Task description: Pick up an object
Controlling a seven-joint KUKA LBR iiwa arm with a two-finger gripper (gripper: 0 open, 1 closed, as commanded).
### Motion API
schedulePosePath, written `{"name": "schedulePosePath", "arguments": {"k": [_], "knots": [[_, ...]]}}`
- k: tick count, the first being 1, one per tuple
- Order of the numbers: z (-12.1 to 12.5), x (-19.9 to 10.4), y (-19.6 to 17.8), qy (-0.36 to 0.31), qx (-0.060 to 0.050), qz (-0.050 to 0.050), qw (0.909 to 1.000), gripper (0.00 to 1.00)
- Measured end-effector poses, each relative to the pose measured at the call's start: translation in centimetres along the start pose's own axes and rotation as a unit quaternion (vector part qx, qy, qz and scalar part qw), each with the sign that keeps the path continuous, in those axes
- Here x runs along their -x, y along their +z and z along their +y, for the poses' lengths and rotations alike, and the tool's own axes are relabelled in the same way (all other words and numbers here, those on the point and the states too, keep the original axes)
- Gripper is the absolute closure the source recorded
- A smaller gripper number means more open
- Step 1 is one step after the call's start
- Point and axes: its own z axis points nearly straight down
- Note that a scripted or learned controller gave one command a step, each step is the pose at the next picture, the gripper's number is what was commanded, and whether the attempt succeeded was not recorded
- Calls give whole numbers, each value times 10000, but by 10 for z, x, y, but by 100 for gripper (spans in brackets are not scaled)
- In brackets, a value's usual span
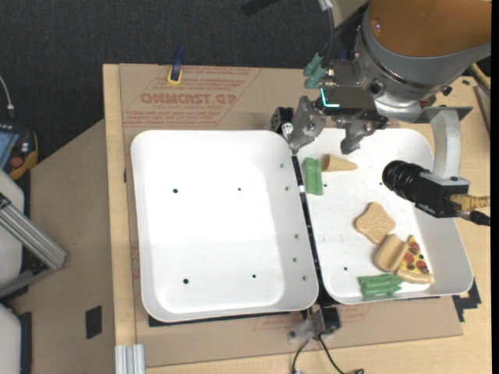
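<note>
1. Nearest to me, at the front edge of the bench, a small black clip (321, 322) with a trailing cable sits just below the seam where the two bins meet.
2. The left bin (156, 232) is a shallow white tray with a few dark dots on its floor.
3. In the front corner of the right bin (343, 279) a flat green piece (380, 286) lies close to the rim, and just beside it is a pizza slice (413, 262) touching a tan bread roll (388, 252).
4. A little further back is a slice of toast (374, 221), just above the roll.
5. A black cylinder (413, 184) on a bracket hangs over the right side of that bin.
6. Further in, a green stick (313, 175) lies lengthways along the bin's left wall, and a small cone (338, 163) lies on its side just to the right of its far end.
7. Above those two, the claw (331, 133) hovers at the far edge of the right bin with its two fingers spread apart and nothing between them.
8. Behind the bins, a cardboard sheet (195, 96) with red lettering covers the bench, and a blue and yellow clamp (176, 70) grips its far edge.
</note>
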Motion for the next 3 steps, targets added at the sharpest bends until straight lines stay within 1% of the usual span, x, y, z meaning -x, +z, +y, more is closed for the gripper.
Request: {"name": "schedulePosePath", "arguments": {"k": [1, 2, 3], "knots": [[1, -45, -33, -11, 34, 11, 10000, 0], [5, -108, -56, -24, 38, 20, 10000, 0], [0, -105, -55, -7, 10, 6, 10000, 0]]}}
